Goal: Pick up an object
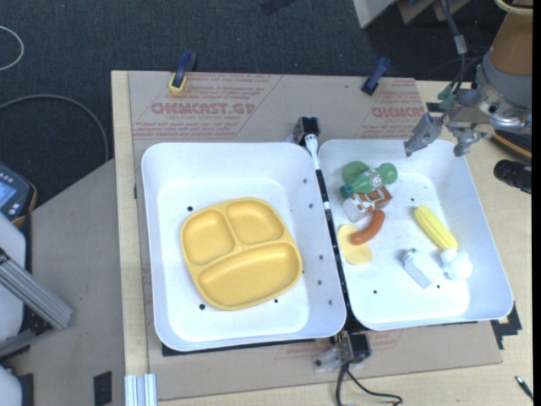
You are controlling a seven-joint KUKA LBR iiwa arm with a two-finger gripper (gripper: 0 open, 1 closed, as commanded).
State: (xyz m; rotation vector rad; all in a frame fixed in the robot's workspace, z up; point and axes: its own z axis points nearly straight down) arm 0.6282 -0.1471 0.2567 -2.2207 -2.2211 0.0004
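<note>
My gripper (441, 139) hangs open over the far edge of the right bin (486, 227), with nothing between its fingers. Below and to its left in that bin lie a green bottle-like toy (368, 176), a small brown and white toy (370, 199) and a red sausage (368, 227). A yellow corn cob (435, 227) lies toward the bin's right side, with a white lump (458, 266) at its near end. A grey block (417, 268) and a pale yellow piece (353, 245) rest nearer the front.
The left bin (161, 227) holds a yellow divided plate (241, 251). A black divider strip (325, 218) runs between the bins. Clamps (178, 81) sit on the cardboard at the back edge.
</note>
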